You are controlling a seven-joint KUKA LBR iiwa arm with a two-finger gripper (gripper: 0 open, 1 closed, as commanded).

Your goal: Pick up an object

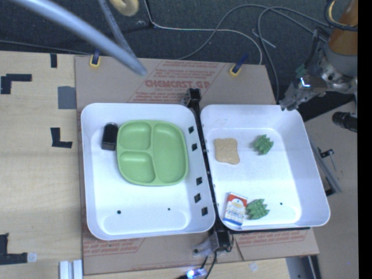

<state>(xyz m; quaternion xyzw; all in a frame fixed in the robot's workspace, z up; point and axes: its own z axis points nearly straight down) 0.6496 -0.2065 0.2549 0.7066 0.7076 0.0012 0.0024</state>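
White right bin (302, 156) holds toast (226, 151), two green pieces, small carton (235, 208), all untouched. Gripper (289, 102) hovers beyond far-right corner; grip state unclear. Pick not begun.

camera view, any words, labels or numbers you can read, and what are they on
"CHEMCAST GP": roughly how the large red print on the brown cardboard sheet under the bins reads; blurred, so uncertain.
Smaller red lines around it: too blurred to read.
Red and white packet in the right bin: print too small to read.

One camera hangs fixed above the bench, looking down at a slant. Both white bins (93, 173) fit in frame.
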